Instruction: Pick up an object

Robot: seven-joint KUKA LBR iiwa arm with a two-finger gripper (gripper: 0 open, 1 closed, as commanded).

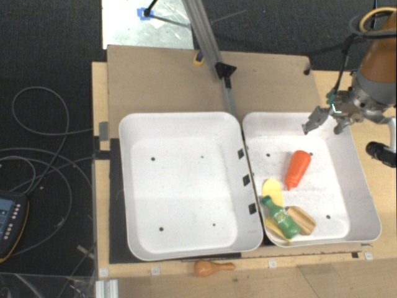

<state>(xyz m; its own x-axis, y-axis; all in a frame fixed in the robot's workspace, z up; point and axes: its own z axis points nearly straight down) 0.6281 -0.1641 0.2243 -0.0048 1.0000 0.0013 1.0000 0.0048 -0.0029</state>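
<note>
Tool [327,121] sitting at upper right of the frame, over the top edge of the right bin [360,185], fingers spread apart and released, nothing between them. Grey arm [375,73] with orange band coming in from the right edge.

Candidate objects all lying in the right bin: orange carrot-shaped item [297,168] near the bin's middle, tilted with narrow end toward lower left; yellow piece [272,192] just below and left of it; green bottle [280,216] lying flat at lower left of that bin, touching or overlapping the yellow piece; tan flat item [302,220] right beside the bottle. Left bin [130,185] looking bare inside. One small orange-brown item [213,267] lying on the worktop [155,79] below the bins, out of the bins.

Judging the step as approach, pick not yet done. Carrot item looking like the best target: standing apart from the clutter, nearest the tool, rounded and smooth so probably slippery. Doing it well is meaning centring over its thick middle, turning the fingers across its short axis, descending straight and closing only once low around the body. Bottle cluster seeming riskier, items crowding each other near the bin wall
</note>
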